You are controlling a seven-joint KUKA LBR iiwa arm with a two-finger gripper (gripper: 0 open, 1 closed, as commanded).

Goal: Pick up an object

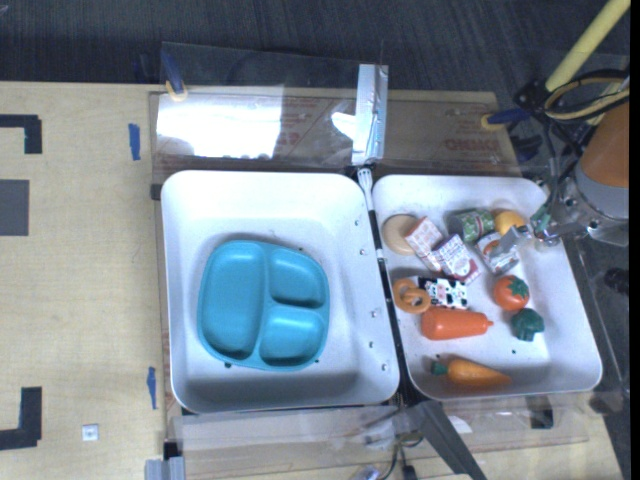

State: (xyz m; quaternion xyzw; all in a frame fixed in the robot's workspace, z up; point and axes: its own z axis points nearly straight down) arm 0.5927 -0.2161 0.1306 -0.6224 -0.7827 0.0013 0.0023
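The two-finger gripper hovers at the right white bin's far rim; whether it is released or clenched cannot be told. Just inboard of it, the silver foil packet, yellow plastic lemon and green wrapper crowd together. A descent here risks striking the rim or pinching two items at once.

A pale wooden bench marked with black tape stands on dark carpet.
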